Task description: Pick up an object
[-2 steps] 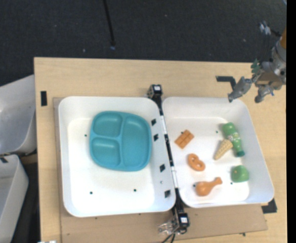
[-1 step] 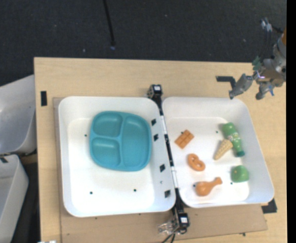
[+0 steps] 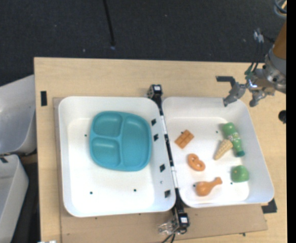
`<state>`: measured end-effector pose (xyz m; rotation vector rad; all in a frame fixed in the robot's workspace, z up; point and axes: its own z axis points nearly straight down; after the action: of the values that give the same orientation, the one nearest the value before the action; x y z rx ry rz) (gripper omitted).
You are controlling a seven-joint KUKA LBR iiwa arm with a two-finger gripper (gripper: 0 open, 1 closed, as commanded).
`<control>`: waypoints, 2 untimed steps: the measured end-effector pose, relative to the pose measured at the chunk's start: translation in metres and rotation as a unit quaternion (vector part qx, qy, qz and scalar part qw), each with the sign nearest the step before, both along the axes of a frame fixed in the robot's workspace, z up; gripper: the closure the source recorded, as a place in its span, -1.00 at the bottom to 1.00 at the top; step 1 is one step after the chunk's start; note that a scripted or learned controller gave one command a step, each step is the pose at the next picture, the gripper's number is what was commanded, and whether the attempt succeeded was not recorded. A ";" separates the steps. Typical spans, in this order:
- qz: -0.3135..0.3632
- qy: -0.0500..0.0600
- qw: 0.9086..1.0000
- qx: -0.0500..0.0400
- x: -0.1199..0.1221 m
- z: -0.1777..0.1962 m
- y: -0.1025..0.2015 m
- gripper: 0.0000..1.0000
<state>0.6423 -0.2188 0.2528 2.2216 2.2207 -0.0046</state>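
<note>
My gripper [image 3: 242,98] hangs above the back right corner of the right bin [image 3: 198,110], open, with nothing between its fingers. In that bin lie an orange waffle piece [image 3: 184,138], an orange pretzel [image 3: 196,162], an orange drumstick [image 3: 208,186], a pale yellow corn cone [image 3: 222,149], a green bottle-like toy [image 3: 233,137] and a small green lump [image 3: 240,173]. All of them sit lower in the view than the gripper and apart from it.
The left bin [image 3: 77,186] holds a teal divided plate [image 3: 120,140]. A ridge with black clips [image 3: 164,151] separates the two bins. The wooden bench [image 3: 112,75] surrounds them, and white containers [image 3: 6,120] stand off its left side.
</note>
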 end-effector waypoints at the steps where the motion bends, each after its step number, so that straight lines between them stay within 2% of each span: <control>1: -0.001 0.000 1.000 0.000 -0.006 -0.044 -0.003 -1.00; 2: -0.001 0.001 1.000 0.001 -0.014 -0.104 -0.002 -1.00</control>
<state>0.6282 -0.2208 0.1488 2.2263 2.2198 -0.0065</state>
